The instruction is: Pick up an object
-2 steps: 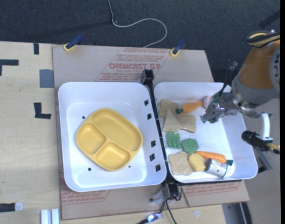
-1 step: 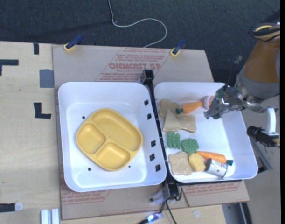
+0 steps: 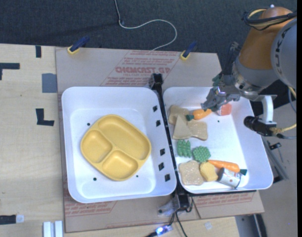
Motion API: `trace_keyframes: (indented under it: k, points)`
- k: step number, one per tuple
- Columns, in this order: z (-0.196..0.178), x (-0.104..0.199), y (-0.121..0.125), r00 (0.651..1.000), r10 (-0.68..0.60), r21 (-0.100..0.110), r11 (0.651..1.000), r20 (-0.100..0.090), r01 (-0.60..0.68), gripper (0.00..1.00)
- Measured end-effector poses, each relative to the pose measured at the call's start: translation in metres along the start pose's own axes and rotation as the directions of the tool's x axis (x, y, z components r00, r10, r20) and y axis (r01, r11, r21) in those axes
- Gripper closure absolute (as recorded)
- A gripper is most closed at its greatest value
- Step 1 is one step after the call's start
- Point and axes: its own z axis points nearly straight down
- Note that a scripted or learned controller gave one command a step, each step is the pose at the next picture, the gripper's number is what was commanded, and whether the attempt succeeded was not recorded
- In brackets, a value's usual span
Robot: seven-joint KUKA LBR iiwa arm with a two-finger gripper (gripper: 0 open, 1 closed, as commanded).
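Observation:
My gripper (image 3: 211,102) hangs low over the far part of the right bin (image 3: 249,147). Its tip is just above and right of a small orange carrot (image 3: 201,114) that lies on the bin floor. A pinkish-red piece (image 3: 226,109) sits right beside the gripper on its right. Nearer the bin's middle are two tan bread slices (image 3: 190,130), two green leafy pieces (image 3: 201,154), a longer carrot (image 3: 223,165), another bread slice (image 3: 190,172), a yellow lump (image 3: 208,171) and a small silver can (image 3: 230,178).
The left bin (image 3: 74,132) holds a yellow divided plate (image 3: 116,146). A black divider (image 3: 163,132) runs between the bins. The grey arm with its orange band (image 3: 262,38) comes in from the upper right. A white cable (image 3: 146,26) lies beyond the bins.

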Motion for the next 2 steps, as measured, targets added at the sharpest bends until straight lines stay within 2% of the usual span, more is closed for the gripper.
trace_keyframes:
  k: [1,2]
  points:
    - [-0.001,0.046,0.033,1.0,0.002,0.001,1.0,0.0,-0.002,1.0]
    - [-0.001,0.056,0.063,1.0,0.003,0.001,1.0,0.001,-0.003,1.0]
